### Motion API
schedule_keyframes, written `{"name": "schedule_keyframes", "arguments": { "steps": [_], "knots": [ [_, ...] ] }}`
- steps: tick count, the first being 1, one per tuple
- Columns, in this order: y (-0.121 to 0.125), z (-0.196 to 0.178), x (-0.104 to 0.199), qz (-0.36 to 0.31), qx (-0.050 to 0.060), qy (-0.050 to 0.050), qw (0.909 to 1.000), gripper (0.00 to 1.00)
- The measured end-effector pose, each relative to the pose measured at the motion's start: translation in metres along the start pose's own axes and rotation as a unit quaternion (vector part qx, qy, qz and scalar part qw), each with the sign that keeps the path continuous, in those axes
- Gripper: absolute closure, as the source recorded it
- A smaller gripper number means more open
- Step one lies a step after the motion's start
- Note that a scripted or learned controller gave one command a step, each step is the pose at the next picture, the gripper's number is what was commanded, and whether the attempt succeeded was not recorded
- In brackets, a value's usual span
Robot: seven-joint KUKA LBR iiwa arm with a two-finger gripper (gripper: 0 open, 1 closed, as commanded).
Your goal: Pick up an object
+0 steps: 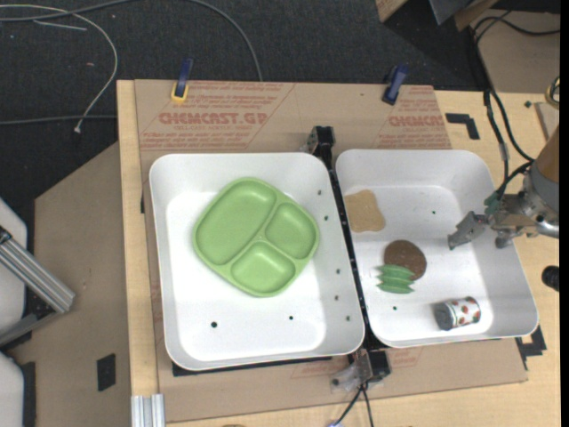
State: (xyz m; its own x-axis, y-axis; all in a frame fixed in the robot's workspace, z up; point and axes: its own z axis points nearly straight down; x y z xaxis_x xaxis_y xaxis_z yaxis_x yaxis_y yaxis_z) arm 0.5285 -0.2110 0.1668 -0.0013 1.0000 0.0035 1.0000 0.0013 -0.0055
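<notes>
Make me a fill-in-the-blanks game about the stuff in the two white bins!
1. The green plate has ____ compartments.
2. The plate lies in the ____ bin.
3. The small can lies in the ____ bin.
4. The gripper hangs above the ____ bin.

Missing words: three; left; right; right

Small printed can — on its side, right bin's near corner

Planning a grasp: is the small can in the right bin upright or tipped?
Tipped: the can lies on its side on the right bin floor.
</notes>
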Motion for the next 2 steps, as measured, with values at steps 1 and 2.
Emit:
{"name": "schedule_keyframes", "arguments": {
  "steps": [1,2],
  "knots": [
    [-0.002,0.063,0.002,0.001,0.000,0.000,1.0000,0.00],
    [-0.001,0.048,0.001,0.001,-0.003,-0.001,1.0000,1.00]
  ]
}}
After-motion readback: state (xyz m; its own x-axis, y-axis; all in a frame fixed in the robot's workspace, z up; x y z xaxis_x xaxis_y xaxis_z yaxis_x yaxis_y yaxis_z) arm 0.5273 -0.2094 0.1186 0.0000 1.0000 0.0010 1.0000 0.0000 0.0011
